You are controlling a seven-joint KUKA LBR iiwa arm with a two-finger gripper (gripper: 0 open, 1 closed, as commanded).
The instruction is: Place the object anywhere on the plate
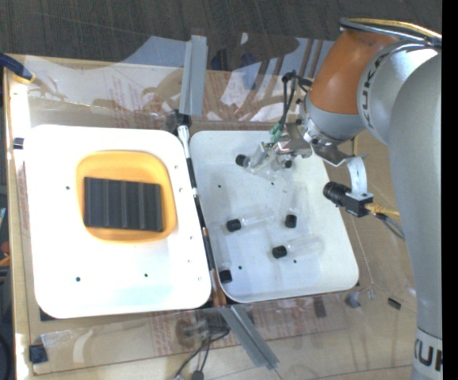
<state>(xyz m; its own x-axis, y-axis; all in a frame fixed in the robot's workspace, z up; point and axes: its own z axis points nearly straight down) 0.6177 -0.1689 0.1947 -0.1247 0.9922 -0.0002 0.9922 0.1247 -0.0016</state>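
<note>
The gripper (270, 153) hangs low over the far part of the right bin (336, 271), and whether it is spread or pinching anything I cannot tell. The nearest clear tube with a black cap (253, 161) lies just beside it toward the plate (126, 169). Its long axis runs roughly along the line from gripper to plate. The plate sits in the left bin (62, 283), well apart from the gripper, so I judge any carry must cross the divider between the bins.
</note>
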